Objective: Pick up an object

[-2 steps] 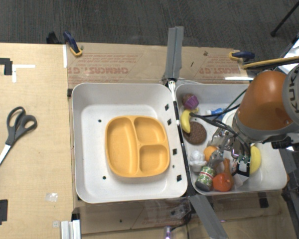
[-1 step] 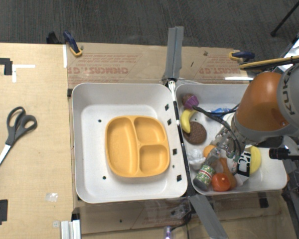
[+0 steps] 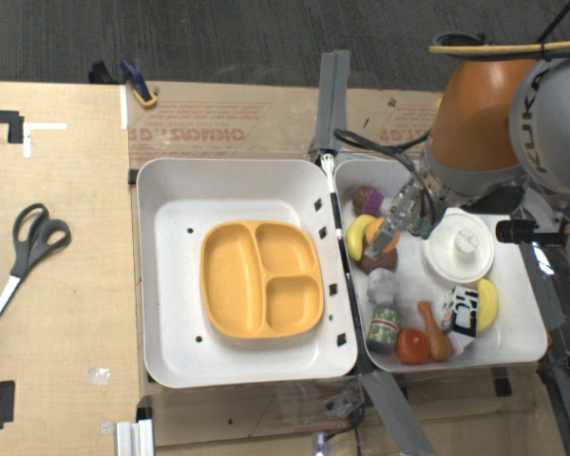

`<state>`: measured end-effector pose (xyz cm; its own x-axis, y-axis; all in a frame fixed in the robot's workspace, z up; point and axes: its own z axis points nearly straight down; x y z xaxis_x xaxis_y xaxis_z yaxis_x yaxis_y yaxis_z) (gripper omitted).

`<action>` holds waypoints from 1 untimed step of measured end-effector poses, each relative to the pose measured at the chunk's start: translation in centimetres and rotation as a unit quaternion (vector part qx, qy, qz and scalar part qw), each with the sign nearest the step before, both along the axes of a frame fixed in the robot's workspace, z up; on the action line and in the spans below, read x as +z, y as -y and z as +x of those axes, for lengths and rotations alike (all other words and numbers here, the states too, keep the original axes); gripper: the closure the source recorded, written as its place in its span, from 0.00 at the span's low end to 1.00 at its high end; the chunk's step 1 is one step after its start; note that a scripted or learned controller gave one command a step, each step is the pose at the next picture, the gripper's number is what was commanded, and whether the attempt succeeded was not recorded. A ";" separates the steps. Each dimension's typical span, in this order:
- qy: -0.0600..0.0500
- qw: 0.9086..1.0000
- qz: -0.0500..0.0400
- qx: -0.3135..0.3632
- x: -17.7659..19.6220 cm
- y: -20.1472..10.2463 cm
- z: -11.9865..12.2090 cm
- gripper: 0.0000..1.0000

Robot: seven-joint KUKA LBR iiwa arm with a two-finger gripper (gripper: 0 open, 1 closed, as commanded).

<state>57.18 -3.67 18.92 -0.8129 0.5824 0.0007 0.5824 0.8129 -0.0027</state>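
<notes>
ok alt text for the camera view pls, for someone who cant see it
A grey and orange robot arm lowers its gripper into the right bin, beside a banana among small toys and food items. The left bin holds a yellow divided plate; scissors lie on the bench.

A single fixed camera looks down at a slant on the worktop point(image 3: 57, 350) from well above, taking in both white bins; the left bin point(image 3: 161, 283) sits mid-frame, the arm point(image 3: 494, 103) entering from its right.
</notes>
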 end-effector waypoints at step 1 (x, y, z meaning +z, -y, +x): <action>0.001 1.000 0.000 0.001 4.6 -1.0 8.0 1.00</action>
